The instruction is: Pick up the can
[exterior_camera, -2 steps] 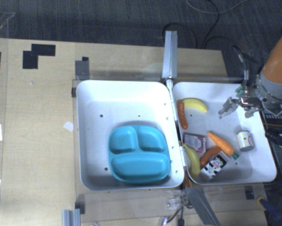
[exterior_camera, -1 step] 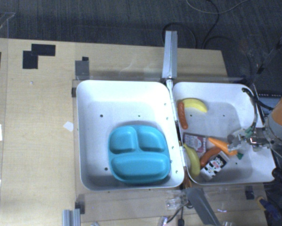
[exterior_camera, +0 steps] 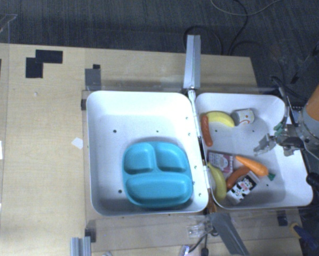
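The can (exterior_camera: 243,116) is small and whitish-grey. It lies on its side near the back of the right bin (exterior_camera: 293,193), just right of a yellow fruit (exterior_camera: 220,119). My gripper (exterior_camera: 274,147) hangs over the right part of that bin, to the right of and nearer than the can, and apart from it. Its fingers (exterior_camera: 262,144) stand open with nothing between them. The grey arm with its orange band (exterior_camera: 317,103) comes in from the right edge.
The right bin also holds a red sausage (exterior_camera: 206,129), a carrot (exterior_camera: 252,166), a flat packet (exterior_camera: 220,159), a banana (exterior_camera: 218,180) and a small black-and-white box (exterior_camera: 241,189). In the left bin (exterior_camera: 101,143) lies a blue compartment plate (exterior_camera: 157,174). A metal post (exterior_camera: 192,63) stands behind the bins.
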### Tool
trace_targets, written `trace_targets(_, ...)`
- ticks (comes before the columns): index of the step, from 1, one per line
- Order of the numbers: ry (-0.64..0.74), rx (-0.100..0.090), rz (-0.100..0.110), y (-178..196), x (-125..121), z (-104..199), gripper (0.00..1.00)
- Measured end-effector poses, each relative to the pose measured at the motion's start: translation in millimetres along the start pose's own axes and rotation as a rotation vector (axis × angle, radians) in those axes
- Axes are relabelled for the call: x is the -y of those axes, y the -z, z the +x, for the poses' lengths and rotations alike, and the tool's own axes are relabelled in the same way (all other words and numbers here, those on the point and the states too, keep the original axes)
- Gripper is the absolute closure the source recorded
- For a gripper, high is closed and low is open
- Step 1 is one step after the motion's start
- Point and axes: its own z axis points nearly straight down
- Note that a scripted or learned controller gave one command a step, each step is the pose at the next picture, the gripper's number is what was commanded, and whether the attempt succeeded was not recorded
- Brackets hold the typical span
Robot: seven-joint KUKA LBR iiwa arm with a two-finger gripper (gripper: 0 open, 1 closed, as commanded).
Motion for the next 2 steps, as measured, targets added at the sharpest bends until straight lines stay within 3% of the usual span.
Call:
trace_targets(1,-0.046,-0.001,0.004,-67.0,-66.5,30.5,0.00)
trace_targets(2,-0.012,0.000,-0.001,-117.2,-137.5,16.7,0.00)
